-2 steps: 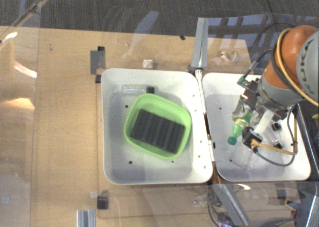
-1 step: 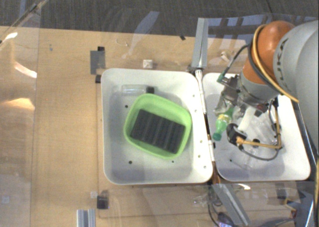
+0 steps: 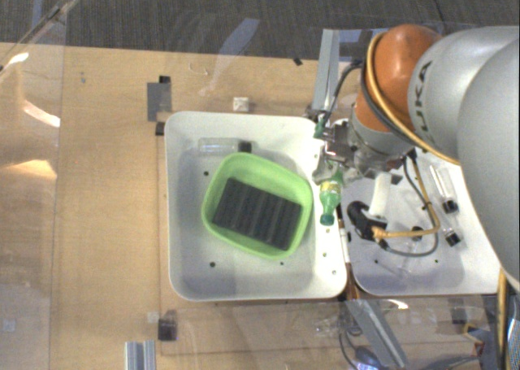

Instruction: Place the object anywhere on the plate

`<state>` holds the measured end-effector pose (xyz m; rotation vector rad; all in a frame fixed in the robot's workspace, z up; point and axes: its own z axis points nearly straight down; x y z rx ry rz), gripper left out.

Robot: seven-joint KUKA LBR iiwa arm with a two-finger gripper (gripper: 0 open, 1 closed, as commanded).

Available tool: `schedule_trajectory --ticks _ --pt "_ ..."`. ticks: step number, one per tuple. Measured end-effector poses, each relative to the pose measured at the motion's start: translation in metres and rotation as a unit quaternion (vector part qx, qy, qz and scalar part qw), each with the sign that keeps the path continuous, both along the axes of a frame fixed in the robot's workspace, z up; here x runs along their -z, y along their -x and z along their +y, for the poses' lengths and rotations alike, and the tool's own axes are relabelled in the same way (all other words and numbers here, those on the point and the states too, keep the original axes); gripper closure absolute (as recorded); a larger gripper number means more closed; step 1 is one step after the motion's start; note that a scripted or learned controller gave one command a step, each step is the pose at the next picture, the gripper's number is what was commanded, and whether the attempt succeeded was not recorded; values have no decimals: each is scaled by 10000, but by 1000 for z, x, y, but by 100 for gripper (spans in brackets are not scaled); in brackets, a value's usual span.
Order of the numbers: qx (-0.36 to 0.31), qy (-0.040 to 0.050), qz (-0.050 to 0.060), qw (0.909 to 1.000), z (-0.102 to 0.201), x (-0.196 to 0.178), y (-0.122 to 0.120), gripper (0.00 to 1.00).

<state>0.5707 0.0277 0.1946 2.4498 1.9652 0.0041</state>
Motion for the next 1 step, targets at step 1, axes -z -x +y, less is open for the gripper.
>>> schedule_trajectory --ticks 1 --pt "4 0 0 10000 0 0 0 0"
